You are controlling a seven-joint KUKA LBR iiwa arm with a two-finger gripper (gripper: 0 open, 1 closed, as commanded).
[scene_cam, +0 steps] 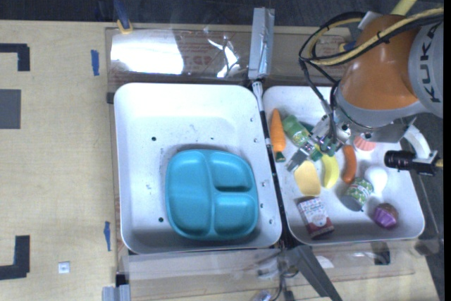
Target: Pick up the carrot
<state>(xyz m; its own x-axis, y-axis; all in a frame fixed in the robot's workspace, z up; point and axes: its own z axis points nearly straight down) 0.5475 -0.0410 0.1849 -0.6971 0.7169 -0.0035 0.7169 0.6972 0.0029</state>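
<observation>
One tapered orange carrot point(277, 132) lies beside the gripper point(315, 144), whose grasp is unclear.

Light wooden bench point(49, 173) carries two white bins side by side: left bin point(134, 109), right bin point(412, 211).

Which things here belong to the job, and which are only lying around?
For the job: the carrot in the right bin; the gripper over that bin.

Lying about: blue tray in the left bin, yellow wedge, banana, red packet, purple piece.
</observation>
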